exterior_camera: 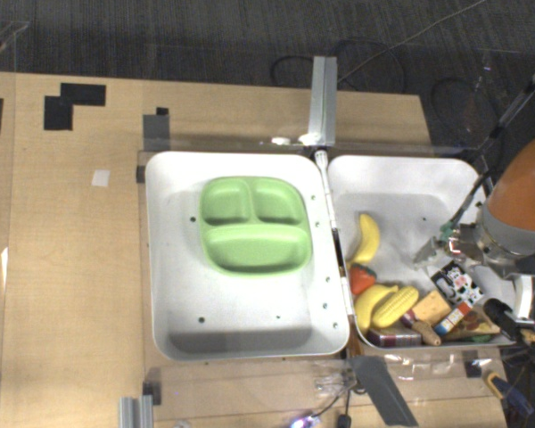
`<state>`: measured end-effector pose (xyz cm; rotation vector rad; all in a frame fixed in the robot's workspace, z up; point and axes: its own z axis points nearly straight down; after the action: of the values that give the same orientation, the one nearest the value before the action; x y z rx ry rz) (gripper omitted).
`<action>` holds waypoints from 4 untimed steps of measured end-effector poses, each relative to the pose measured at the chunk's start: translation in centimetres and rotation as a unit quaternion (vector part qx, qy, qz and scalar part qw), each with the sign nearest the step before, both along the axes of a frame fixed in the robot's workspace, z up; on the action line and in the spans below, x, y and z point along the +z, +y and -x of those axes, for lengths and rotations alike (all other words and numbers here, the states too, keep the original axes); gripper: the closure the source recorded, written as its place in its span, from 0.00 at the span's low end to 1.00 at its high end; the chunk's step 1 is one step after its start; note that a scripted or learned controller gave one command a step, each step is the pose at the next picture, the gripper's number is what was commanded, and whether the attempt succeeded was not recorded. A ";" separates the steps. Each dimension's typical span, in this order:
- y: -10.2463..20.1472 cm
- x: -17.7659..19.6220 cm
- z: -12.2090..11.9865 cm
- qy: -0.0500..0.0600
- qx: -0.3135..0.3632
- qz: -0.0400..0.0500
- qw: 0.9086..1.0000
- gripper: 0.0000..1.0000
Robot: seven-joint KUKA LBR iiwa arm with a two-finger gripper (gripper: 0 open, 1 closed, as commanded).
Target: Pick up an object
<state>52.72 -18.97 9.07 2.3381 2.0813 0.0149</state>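
Claw (448,255) sits low in the right bin (401,181), at its right side, above the pile; its fingers are dark, small and lost against the clutter, so spread or pressed together cannot be told, and nothing is visibly pinched. Most of the arm (523,199) is cut off at the right edge; just the orange band and grey wrist show.

Near corner of that bin: a jumble, partly overlapping. A dark bottle-like item (394,337) lies along the near wall, hard to identify. A tan block (431,308) and a white printed box (456,283) lie just beside the claw. A lumpy yellow toy (385,304) touches a red piece (361,280), half hidden behind it. Farther back, a smooth curved banana (366,238) lies apart on bare white floor.

Left bin (160,257), glossy white with rounded corners, holds a matte green divided plate (253,223), three compartments, flat on the bottom.

Beyond both bins: a metal post (324,96), wooden bench (62,239), dark carpet (205,16).
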 end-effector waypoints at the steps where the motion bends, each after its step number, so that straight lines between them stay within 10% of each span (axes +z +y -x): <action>1: 0.1 1.2 -0.3 -0.004 0.000 0.001 1.000 1.00; 2: 6.5 11.6 2.2 0.004 0.035 0.000 0.999 1.00; 3: 10.7 11.9 -6.0 0.005 0.077 0.000 0.997 1.00; 4: 16.5 10.8 -6.7 0.006 -0.042 -0.002 0.999 1.00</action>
<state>59.43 -2.46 19.83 2.4313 1.9876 0.0038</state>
